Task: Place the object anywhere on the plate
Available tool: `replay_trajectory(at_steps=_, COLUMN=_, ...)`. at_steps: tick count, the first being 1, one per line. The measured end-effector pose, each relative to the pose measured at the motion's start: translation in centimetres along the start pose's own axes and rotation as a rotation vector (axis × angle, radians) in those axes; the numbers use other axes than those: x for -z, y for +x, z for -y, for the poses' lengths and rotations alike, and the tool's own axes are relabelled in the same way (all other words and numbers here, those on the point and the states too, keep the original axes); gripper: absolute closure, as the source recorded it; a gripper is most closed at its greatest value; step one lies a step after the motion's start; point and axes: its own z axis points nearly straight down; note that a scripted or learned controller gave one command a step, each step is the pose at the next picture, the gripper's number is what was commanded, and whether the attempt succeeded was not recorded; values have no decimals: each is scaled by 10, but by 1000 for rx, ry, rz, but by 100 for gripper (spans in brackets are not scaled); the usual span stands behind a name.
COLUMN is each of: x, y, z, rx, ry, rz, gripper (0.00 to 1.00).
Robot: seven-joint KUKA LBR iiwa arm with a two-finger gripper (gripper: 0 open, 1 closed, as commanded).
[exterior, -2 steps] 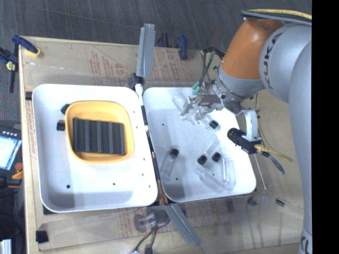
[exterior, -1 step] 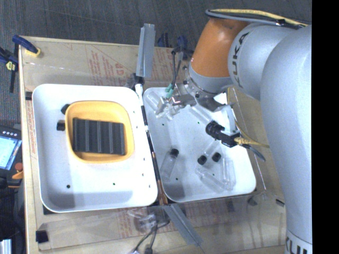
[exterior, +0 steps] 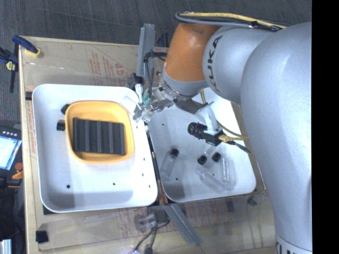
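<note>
Plate [exterior: 99, 108], yellow with a dark ribbed centre, lies in the left bin [exterior: 53, 189]. The grey arm [exterior: 249, 62] reaches in from the right, and its gripper [exterior: 142, 106] sits at the far end of the strip where the two bins meet, just beside the plate's far right corner. How wide it stands, or whether it grips anything, cannot be told. In the right bin [exterior: 243, 187] lie clear plastic objects [exterior: 216, 171] with dark caps, toward the near side, well apart from the plate.
</note>
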Motion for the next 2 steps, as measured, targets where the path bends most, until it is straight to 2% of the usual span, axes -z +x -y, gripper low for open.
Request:
replay_trajectory(at_steps=1, x=-1, y=42, z=-14, rx=163, ry=3, rz=-1, gripper=100)
replay_trajectory(at_steps=2, x=-1, y=41, z=-14, rx=162, ry=3, rz=0, gripper=0)
